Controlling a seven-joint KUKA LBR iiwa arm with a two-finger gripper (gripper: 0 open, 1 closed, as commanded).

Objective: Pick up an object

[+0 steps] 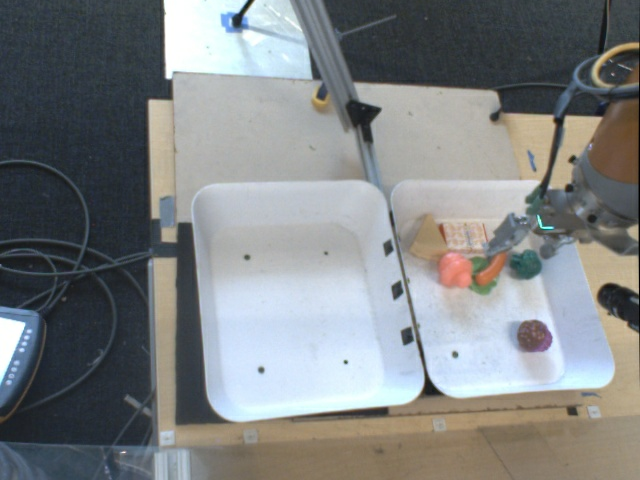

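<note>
Purple ball (534, 336); gripper (503, 240) above carrot (489, 271)

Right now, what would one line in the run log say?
arm: over right bin | pincer: above carrot | nothing lifted | purple ball: apart

The right bin (575, 363) holds a small heap near its middle top: a tan wedge (425, 236) at ten o'clock, a white card with red print (463, 235) just beside it, a pink lump (454, 270) touching an orange carrot (489, 272), and a dark green piece (525, 264) at three o'clock. A purple ball (534, 336) lies apart at five o'clock.
</note>
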